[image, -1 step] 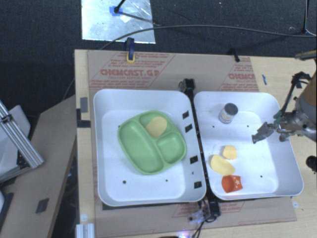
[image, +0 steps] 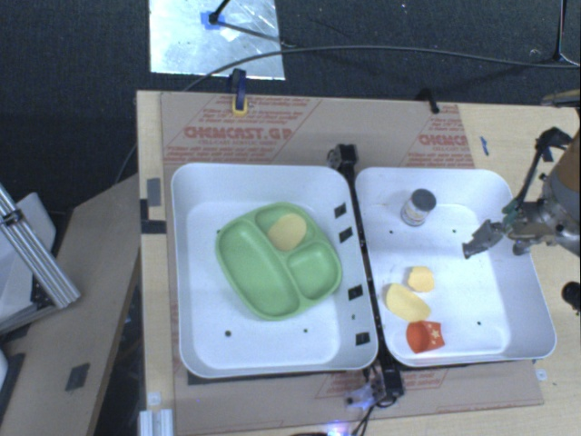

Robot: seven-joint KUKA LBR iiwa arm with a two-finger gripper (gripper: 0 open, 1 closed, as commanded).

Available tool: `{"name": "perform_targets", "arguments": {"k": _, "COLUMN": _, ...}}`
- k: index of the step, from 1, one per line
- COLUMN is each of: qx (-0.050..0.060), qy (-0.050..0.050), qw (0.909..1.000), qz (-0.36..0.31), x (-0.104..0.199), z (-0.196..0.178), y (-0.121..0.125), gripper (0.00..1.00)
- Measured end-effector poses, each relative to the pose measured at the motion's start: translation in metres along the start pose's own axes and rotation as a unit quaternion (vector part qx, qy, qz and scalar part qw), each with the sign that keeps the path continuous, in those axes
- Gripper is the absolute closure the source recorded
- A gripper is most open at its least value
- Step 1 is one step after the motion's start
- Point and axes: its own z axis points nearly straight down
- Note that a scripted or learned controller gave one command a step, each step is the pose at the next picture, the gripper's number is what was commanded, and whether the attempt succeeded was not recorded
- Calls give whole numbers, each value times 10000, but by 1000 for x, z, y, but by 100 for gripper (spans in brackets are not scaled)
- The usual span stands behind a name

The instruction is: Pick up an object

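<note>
Red CHEMCAST lettering (image: 238, 133) on cardboard (image: 309, 121)

— Camera position?
— One fixed camera, mounted above the surface (image: 309, 121), looking down at a slant.
— Coverage?
— Both white bins sit fully in frame: left bin (image: 204, 271), right bin (image: 490, 280). The arm (image: 554, 216) enters from the right edge.
— Range?
— Moderate; dark floor shows beyond the far side.

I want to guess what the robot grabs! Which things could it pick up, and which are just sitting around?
Could be picked up:
can
small yellow piece
big yellow piece
red piece
yellow lump on the tray

Just sitting around:
green tray
left bin
right bin
clamp
foil sheet
</note>
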Motion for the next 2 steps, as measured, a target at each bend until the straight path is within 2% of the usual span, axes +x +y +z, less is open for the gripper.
{"name": "perform_targets", "arguments": {"k": 2, "qx": 7, "qy": 5, "qw": 10000, "qz": 15, "x": -7, "z": 108, "y": -7, "gripper": 0}}
